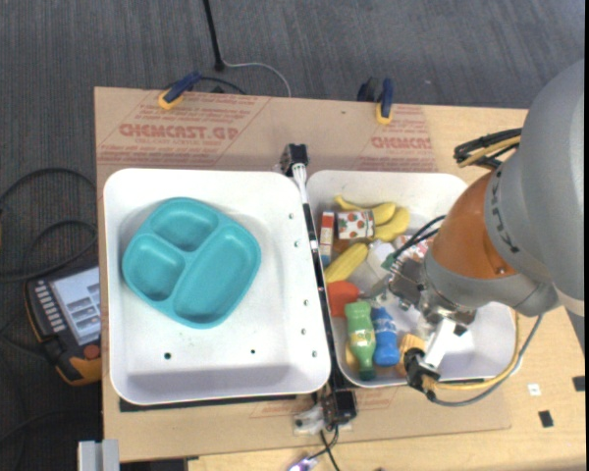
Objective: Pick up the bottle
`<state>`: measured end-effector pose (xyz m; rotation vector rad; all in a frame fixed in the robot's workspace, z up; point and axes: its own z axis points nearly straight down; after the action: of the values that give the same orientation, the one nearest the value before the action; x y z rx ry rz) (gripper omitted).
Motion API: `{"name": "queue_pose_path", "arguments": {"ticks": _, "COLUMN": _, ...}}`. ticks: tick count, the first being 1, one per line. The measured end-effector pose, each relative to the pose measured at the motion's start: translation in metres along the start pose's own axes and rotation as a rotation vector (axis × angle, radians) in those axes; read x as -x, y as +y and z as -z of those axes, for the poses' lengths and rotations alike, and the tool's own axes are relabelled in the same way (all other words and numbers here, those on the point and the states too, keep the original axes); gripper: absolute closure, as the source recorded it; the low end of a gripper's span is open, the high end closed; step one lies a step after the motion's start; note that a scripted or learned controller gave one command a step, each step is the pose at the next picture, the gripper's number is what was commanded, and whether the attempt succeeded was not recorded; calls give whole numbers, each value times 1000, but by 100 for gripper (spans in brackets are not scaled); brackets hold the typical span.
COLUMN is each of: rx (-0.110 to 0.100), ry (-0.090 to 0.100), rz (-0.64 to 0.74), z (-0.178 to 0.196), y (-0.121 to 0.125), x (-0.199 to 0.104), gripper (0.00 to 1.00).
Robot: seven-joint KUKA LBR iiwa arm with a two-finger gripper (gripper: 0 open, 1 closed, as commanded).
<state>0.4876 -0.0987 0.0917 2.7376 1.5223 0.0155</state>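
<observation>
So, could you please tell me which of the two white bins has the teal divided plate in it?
The left bin holds the teal divided plate. The right bin, under the arm, holds bananas and other small items instead.

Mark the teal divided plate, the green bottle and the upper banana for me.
teal divided plate (190, 260): camera view, on the ridge between its compartments.
green bottle (360, 334): camera view, on the middle of its body.
upper banana (393, 220): camera view, on its right-hand curve.
</observation>
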Motion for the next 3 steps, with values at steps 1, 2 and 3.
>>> {"name": "queue_pose_path", "arguments": {"ticks": 1, "rx": -2, "ry": -2, "rz": -334, "z": -4, "y": -2, "x": -2, "gripper": 0}}
{"name": "queue_pose_path", "arguments": {"ticks": 2, "rx": -13, "ry": -10, "rz": -567, "z": 93, "y": -46, "x": -68, "gripper": 0}}
{"name": "queue_pose_path", "arguments": {"ticks": 3, "rx": -13, "ry": -10, "rz": -568, "z": 93, "y": -46, "x": -68, "gripper": 0}}
